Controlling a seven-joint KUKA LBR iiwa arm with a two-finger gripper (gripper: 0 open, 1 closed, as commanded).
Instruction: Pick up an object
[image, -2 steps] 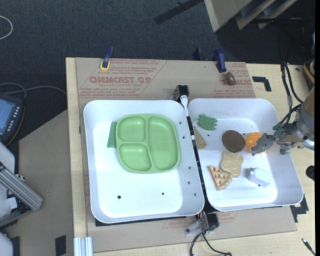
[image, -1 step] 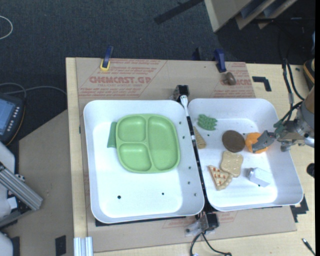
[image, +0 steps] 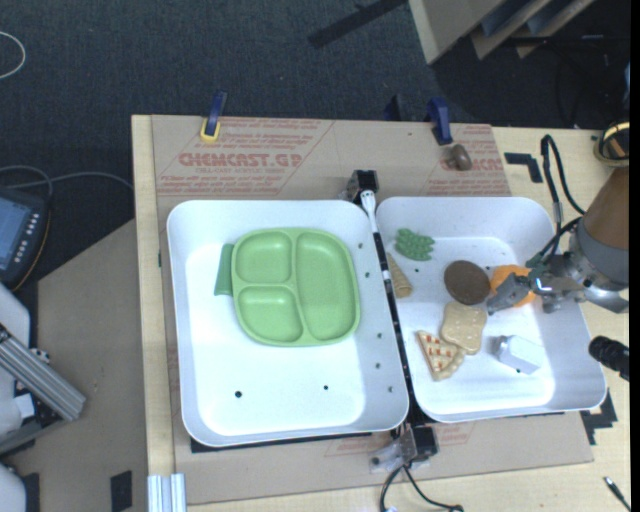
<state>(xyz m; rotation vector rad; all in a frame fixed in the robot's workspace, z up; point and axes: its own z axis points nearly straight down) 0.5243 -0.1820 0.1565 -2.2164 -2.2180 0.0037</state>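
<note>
On the tabletop (image: 150, 300) sit two white bins side by side. The left bin (image: 200, 390) has just one thing in it, a green divided plate (image: 296, 286) with three compartments, lying flat. The right bin (image: 570, 380) is the busy one: one green leafy piece (image: 413, 243) up top, one tan roll (image: 399, 280) against the left wall, one brown round disc (image: 465, 281), one pale cracker-like slab (image: 463, 327) running roughly up-down, one pizza slice (image: 437, 354) with its tip pointing down-right, and one white-grey block (image: 517, 353) angled diagonally. An orange piece (image: 506, 274) sits right by the disc, just beside the gripper (image: 512, 292), which reaches in from the right. Can't tell whether it's open or closed on anything.
</note>
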